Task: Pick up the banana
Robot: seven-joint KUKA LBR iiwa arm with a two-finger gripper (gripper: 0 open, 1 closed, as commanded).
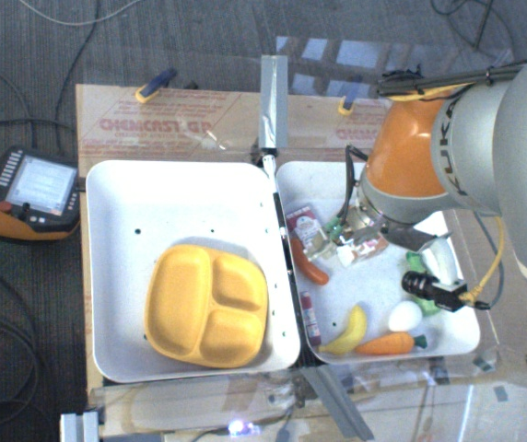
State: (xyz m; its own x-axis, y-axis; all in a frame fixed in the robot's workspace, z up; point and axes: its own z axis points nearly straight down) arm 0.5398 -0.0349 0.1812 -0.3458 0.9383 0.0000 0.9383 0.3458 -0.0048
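Two bins face you: the banana [349,330] lies in the right bin [448,343] beside a carrot [388,343]; whether the gripper [360,242] is open, you cannot tell.

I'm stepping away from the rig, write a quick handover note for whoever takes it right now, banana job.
Gripper: low over the upper part of the right bin; finger state unreadable from above.
Banana: lying at the bin's front edge, touching the carrot, with the white egg just to its right. Well clear of the gripper.
Left bin: holds the yellow divided tray.
Done: nothing, banana not lifted.
Left: move to the banana, grasp, lift.
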